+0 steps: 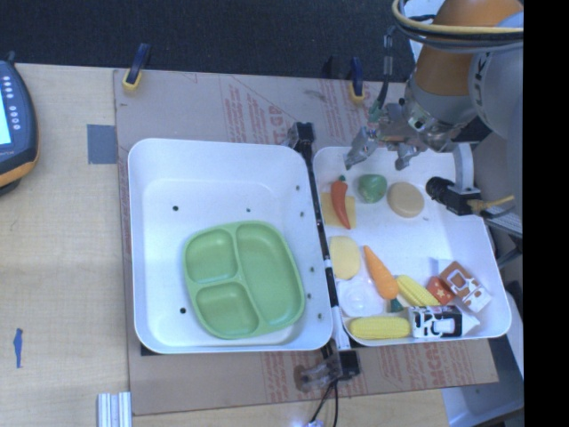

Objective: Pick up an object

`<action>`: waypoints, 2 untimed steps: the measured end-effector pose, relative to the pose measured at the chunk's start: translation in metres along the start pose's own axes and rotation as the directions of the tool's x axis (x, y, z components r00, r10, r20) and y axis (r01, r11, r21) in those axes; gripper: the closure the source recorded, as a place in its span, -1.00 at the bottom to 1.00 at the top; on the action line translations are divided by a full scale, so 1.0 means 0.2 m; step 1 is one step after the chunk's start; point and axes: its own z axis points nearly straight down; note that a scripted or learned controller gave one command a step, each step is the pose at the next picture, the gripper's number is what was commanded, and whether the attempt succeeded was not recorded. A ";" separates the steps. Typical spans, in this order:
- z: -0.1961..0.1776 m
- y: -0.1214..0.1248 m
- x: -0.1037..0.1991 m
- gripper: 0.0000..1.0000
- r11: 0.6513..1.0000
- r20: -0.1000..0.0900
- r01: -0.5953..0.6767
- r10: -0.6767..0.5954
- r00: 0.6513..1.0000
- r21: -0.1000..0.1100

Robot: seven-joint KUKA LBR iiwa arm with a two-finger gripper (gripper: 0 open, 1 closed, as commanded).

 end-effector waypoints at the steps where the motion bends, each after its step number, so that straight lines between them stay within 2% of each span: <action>1: -0.05 0.00 0.00 1.00 1.000 0.001 0.003 -0.003 1.000 0.001; 2: -0.05 0.00 0.00 -1.00 1.000 0.001 0.004 -0.004 1.000 0.001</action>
